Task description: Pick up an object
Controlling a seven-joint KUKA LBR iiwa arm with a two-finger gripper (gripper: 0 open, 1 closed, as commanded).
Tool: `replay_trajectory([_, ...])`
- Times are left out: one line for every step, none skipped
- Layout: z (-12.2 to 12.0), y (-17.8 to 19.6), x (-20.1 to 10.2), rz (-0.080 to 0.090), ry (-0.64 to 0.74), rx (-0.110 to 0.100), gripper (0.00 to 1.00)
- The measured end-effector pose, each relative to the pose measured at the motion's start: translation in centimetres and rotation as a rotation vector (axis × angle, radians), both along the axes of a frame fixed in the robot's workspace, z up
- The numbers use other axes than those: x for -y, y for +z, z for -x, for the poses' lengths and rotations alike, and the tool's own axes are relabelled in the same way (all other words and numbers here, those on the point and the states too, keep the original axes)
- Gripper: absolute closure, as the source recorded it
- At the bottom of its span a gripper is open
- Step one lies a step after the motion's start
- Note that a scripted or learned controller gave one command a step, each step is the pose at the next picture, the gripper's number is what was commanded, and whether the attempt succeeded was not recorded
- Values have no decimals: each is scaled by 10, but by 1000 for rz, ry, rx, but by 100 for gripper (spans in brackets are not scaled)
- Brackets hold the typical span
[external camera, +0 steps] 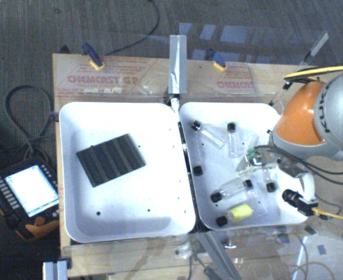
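The arm (311,121), highest over the bench and so closest to the lens, reached in over the right bin (241,107), and its bulk hid much of that bin's far side. The gripper (258,156) sat low among the clutter there; whether it was clenched or released could not be told, and nothing was visibly held.

The left bin (72,214) held one black ridged panel (111,159), well apart from the arm. The likely targets lay in the right bin: clear vials (234,186) with black caps, a yellow piece (240,213) near the front edge, and loose black caps (198,170).

The main risk seemed to be slip. The vials were smooth, round and crowded, so a closing grasp might squeeze one out sideways, nudge its neighbours, or close on nothing. Their transparency also made a badly aimed descent likely.
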State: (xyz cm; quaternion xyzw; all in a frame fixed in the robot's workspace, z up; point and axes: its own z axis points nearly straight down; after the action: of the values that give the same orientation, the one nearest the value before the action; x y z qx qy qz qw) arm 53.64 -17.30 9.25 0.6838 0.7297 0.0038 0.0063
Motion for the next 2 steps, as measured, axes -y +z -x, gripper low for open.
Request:
replay_trajectory([-29,127,39,0,-7,-14,0])
replay_trajectory([-10,2,34,-5,9,-13,0])
